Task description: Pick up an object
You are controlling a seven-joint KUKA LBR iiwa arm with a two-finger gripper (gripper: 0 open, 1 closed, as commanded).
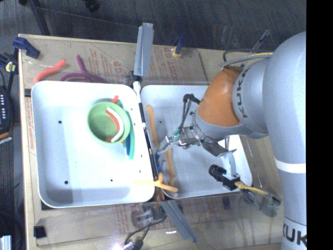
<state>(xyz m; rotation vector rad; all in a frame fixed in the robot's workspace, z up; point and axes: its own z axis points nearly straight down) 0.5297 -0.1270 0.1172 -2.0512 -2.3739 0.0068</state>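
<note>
hovering my gripper (167, 141) low in the right bin (197, 189), i'm eyeing the thin orange stick (169, 172) along its left wall. it's looking light, stiff and slippery, so i'm planning a mid-length pinch; the tip's state i can't tell.

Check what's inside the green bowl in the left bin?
The green bowl holds a curved white and red strip lying along its right side. The bowl's floor beneath that strip is covered; the rest looks bare.

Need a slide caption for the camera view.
KUKA arm's tool low in right bin; green bowl in left bin.
</note>
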